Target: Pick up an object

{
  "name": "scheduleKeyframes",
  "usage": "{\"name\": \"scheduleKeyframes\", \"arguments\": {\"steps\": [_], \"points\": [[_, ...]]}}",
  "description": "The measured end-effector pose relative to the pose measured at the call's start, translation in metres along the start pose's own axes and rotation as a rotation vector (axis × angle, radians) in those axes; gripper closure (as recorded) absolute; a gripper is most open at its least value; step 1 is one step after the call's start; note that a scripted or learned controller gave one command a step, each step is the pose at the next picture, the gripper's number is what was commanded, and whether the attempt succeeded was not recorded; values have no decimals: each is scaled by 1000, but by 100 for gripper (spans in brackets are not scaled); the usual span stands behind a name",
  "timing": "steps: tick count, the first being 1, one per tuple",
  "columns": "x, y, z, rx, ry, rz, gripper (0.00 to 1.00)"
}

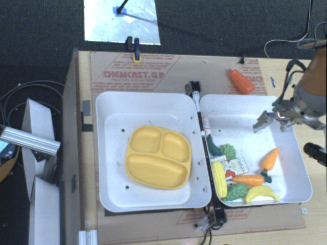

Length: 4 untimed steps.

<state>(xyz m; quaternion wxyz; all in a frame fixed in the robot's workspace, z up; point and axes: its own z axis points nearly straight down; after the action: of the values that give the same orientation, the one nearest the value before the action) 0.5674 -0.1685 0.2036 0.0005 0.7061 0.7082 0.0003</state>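
My gripper (274,121) hangs over the far right part of the right bin (240,117), open, with nothing between its fingers. Toy food lies in that bin's near half: an ear of corn (218,178), two orange carrots (270,158) (249,179), a banana (261,193), two green broccoli pieces (228,151) (237,191) and a small printed card (236,165). The carrot nearest the gripper lies below it and slightly to its left.
The left bin (115,116) holds a yellow divided plate (158,157). An orange toy (241,81) lies on the cardboard behind the right bin. A black divider clip (194,89) sits between the bins at the far rim.
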Motion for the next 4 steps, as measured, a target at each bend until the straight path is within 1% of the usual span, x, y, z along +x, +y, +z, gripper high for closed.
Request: {"name": "scheduleKeyframes", "arguments": {"steps": [1,2,3,4], "points": [[61,-21,59,2,2,-1,0],[78,-24,117,-3,-7,5,0],[48,79,119,-2,-1,-2,0],[92,-23,17,-4,1,0,0]]}}
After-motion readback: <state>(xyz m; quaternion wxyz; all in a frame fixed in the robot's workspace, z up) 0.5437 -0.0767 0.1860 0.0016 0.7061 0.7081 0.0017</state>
